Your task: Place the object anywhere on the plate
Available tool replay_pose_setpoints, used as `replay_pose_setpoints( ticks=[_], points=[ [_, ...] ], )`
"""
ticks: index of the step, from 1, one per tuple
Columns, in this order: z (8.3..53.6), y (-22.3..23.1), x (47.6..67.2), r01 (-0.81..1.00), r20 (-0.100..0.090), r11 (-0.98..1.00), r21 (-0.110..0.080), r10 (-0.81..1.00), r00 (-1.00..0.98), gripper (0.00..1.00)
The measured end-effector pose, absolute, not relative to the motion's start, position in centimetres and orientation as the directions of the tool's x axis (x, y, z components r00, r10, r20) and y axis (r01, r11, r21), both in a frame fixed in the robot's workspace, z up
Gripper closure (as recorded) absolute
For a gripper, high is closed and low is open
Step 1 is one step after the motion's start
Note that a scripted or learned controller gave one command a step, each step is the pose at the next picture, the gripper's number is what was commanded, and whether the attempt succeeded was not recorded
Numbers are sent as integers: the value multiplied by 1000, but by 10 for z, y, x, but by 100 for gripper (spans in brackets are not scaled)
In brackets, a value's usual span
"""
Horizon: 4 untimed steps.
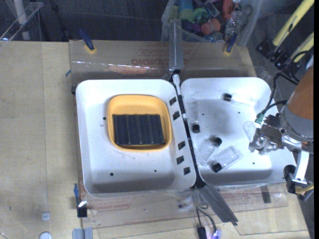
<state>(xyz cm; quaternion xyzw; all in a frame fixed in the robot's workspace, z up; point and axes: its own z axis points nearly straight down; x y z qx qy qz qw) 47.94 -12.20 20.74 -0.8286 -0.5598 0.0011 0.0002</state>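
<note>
A yellow plate (117, 108) with rounded corners lies in the left white bin (92, 148). On it rests a dark ribbed rectangular object (138, 129), flat and covering most of the plate's floor. My gripper (260, 144) hangs at the right side of the right bin (259, 171), low over its floor and far from the plate. Its metal head shows below the grey wrist and orange band. Nothing is visibly held in it.
Several clear vials with black caps lie in the right bin: one (227, 97) at the back, one (195, 127) by the divider, two (223, 159) near the front. A clear tub of coloured toys (209, 6) stands behind the bins.
</note>
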Motion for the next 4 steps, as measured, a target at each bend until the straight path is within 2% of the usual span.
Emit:
replay_pose_setpoints(
  ticks=[1, 2, 3, 4],
  points=[
    [207, -122, 479, 928, -1, -373, -1, 928, 373, 0],
    [217, -184, 510, 949, -1, -315, 0, 949, 315, 0],
    [248, -181, 548, 992, -2, -123, 3, 992, 123, 0],
    [242, -200, 555, 995, -3, 101, 3, 995, -101, 0]
  ],
)
